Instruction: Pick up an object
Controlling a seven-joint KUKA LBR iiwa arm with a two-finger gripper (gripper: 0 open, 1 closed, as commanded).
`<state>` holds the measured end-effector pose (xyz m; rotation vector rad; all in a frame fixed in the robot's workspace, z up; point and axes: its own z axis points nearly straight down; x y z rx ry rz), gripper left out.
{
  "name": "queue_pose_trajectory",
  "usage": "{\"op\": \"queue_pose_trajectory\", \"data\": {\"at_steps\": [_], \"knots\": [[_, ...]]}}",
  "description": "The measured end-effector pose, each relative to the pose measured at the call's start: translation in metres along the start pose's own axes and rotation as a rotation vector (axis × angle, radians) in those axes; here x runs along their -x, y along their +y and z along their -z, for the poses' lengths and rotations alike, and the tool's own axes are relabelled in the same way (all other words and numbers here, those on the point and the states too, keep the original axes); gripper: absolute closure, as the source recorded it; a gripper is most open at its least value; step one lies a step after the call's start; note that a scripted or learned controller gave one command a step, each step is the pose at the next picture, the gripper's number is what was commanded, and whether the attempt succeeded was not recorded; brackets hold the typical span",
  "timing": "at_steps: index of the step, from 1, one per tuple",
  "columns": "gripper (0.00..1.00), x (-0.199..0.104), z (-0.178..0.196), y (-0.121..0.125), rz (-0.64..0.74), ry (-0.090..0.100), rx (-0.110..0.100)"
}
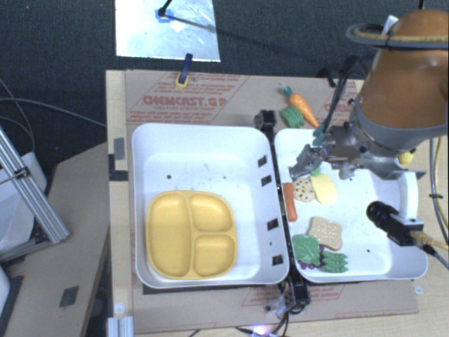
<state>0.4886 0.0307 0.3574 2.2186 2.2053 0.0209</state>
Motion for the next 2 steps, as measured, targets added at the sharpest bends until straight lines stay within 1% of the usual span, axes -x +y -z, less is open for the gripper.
{"op": "queue_pose_trajectory", "data": {"at_steps": [1, 2], "knots": [[0.0, -0.055, 0.004, -0.002, 0.015, 0.002, -0.017], [0.0, -0.02, -0.16, -0.008, 0.002, -0.003, -0.033]]}}
